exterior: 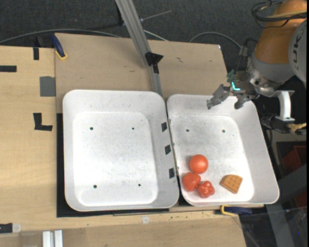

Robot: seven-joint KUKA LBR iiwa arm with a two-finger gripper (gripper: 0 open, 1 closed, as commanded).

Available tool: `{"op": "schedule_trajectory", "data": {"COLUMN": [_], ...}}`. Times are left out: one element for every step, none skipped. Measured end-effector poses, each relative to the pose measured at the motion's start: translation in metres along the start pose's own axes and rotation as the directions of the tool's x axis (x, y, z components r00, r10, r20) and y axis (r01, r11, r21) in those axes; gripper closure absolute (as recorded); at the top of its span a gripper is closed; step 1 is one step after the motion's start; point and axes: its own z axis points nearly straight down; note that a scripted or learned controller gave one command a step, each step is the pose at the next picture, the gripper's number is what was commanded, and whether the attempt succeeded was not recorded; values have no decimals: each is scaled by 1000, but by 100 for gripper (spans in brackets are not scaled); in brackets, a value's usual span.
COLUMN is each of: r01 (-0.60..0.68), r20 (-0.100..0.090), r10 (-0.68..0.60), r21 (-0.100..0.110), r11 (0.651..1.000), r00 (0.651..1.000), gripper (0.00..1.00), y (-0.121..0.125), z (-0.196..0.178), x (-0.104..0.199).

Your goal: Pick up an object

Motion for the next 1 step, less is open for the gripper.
{"op": "schedule_trajectory", "data": {"r01": [1], "r20": [1], "r10": [-1], "r21": [-4], "r11": [1000], "r00": [1000], "gripper": [0], "y": [1], "z": [-2], "x": [0]}}
